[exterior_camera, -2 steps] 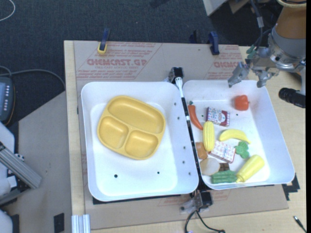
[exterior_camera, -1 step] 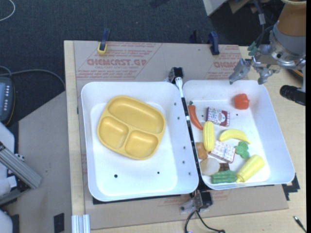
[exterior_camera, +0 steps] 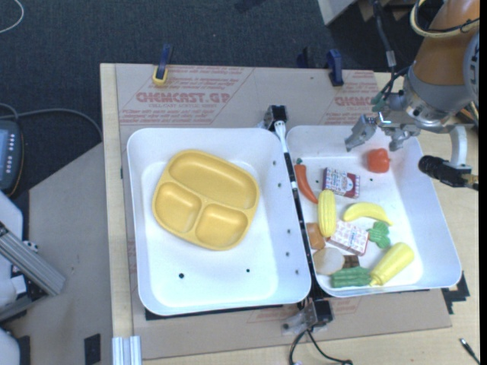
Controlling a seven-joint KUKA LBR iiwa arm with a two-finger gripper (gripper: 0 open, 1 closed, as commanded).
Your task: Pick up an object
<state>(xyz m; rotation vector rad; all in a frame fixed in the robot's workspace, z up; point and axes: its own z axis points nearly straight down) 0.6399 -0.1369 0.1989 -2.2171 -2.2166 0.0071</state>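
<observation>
Two white bins [exterior_camera: 144, 204], one yellow tray [exterior_camera: 204, 198], one tomato [exterior_camera: 378, 160], fingers [exterior_camera: 364, 131] spread, holding nothing

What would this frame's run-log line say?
arm: over right bin far end | gripper: open, holding nothing | nearest: red tomato just below | left bin: yellow divided plate

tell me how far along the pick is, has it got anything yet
Nothing looks picked yet. The two-finger gripper is open above the far end of the right white bin, with nothing between its fingers. The small red round tomato-like toy lies on the bin floor just below it, apparently the nearest candidate. Left to do: descend, close on an item and lift. The yellow divided plate sits in the left bin.
</observation>
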